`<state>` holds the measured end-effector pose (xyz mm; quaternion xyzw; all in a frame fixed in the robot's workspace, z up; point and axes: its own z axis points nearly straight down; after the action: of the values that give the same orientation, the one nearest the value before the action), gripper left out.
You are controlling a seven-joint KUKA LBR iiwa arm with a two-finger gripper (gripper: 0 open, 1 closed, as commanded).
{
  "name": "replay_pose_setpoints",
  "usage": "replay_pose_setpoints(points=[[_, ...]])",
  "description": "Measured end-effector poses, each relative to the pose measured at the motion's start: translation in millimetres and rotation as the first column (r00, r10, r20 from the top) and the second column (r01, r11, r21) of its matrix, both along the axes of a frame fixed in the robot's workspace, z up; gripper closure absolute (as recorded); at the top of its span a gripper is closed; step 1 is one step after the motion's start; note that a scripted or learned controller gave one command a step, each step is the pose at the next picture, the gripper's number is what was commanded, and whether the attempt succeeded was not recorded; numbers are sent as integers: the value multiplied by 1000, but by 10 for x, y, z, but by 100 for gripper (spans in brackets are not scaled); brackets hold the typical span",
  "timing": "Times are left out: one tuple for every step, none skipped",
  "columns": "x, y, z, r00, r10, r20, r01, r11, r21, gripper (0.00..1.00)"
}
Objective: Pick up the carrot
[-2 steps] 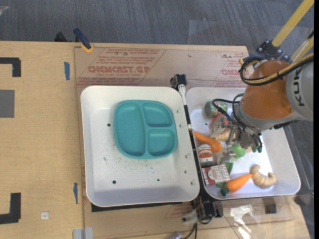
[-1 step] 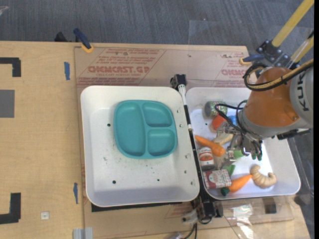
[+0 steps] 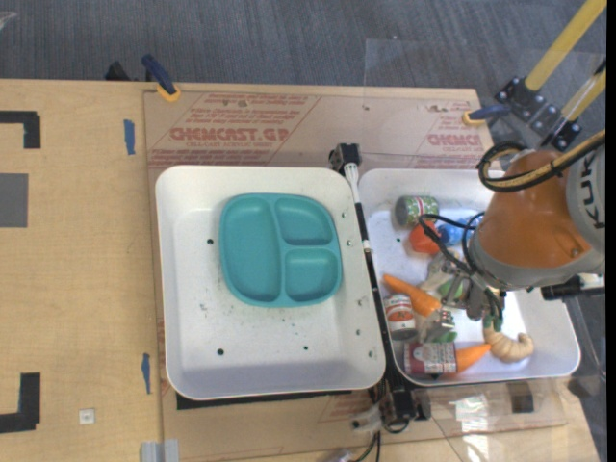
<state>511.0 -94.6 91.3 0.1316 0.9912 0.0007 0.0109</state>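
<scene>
An orange carrot (image 3: 410,295) lies in the right bin (image 3: 558,349), near its left wall, pointing up-left. My gripper (image 3: 448,304) hangs low over the bin, right at the carrot's thick right end. The arm's orange band (image 3: 527,221) and wrist cover the bin's middle and hide what lies under them. A second orange carrot-like piece (image 3: 472,356) rests near the bin's front edge.
The right bin also holds a green can (image 3: 416,208), a red-orange item (image 3: 422,241), a small can (image 3: 399,314), a red can (image 3: 431,358) and a beige curved piece (image 3: 510,346). The left bin (image 3: 183,287) holds a teal divided plate (image 3: 281,248).
</scene>
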Motion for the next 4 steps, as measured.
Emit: replay_pose_setpoints(points=[[-240,7,0,966,-260,1,260,966,4,0],[-203,7,124,966,-259,13,259,966,5,100],[-246,6,20,995,-103,1,103,995,-2,100],[-225,-19,20,1000,-10,1,10,1000,-5,100]])
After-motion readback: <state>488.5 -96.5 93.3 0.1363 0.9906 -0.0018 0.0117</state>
